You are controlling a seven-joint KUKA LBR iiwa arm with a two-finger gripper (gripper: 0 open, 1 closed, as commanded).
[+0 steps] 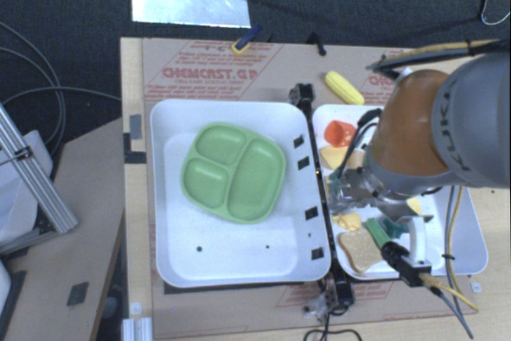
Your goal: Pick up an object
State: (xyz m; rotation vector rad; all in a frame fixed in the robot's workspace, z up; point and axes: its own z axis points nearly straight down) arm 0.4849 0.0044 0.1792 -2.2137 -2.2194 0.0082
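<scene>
At the bottom right of the frame you have the right bin (476, 251), and at its near edge lies a toast slice (358, 249), flat, with a green piece (388, 229) just beside it and a small yellow bit (348, 220) above that. The gripper (345, 192) hangs low over this clutter at the bin's left side, under the orange-banded wrist; you cannot tell from here whether it is parted or closed, and nothing is visibly held. Further up, a pale yellow piece (333, 158) and a red cup-like toy (339, 132) sit in the bin's upper left corner. These look like light, hard plastic play food, likely slick, so pinch across a narrow side rather than a flat face; the toast lies too flat to take easily. Left of centre, the green divided plate (234, 172) rests in the left bin (177, 259). Beyond the bins, a yellow corn cob (344, 88) lies on the cardboard (207, 72), upper right of centre.
</scene>
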